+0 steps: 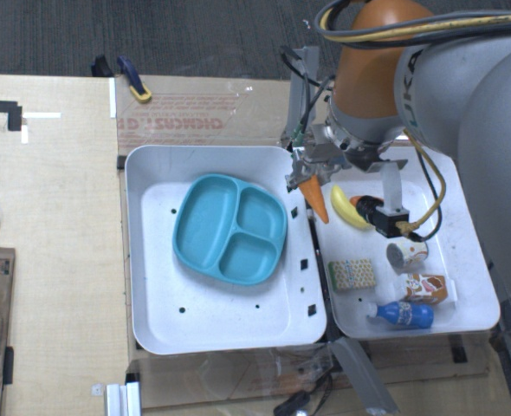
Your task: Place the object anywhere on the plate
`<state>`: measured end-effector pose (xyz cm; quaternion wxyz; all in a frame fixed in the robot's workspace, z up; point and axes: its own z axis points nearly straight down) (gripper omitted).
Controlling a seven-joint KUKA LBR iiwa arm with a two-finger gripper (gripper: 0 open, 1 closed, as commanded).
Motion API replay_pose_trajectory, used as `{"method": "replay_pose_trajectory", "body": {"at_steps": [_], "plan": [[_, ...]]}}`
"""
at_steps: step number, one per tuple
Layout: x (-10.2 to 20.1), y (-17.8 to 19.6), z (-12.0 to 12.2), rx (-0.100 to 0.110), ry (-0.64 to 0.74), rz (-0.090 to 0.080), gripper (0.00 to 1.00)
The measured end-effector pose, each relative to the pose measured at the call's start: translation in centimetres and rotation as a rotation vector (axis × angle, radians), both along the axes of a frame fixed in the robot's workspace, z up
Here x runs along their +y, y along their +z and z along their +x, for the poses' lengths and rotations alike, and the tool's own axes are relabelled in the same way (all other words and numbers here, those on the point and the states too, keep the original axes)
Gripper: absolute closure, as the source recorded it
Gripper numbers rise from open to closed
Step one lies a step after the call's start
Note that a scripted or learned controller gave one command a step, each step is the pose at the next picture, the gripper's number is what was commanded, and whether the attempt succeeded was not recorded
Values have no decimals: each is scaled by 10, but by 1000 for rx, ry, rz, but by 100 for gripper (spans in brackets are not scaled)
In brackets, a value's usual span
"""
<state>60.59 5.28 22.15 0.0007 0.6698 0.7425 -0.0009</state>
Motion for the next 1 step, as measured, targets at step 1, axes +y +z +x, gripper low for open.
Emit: {"method": "replay_pose_trajectory", "body": {"at_steps": [1], "plan": [[56, 6, 53, 2, -42, -1, 100]]}}
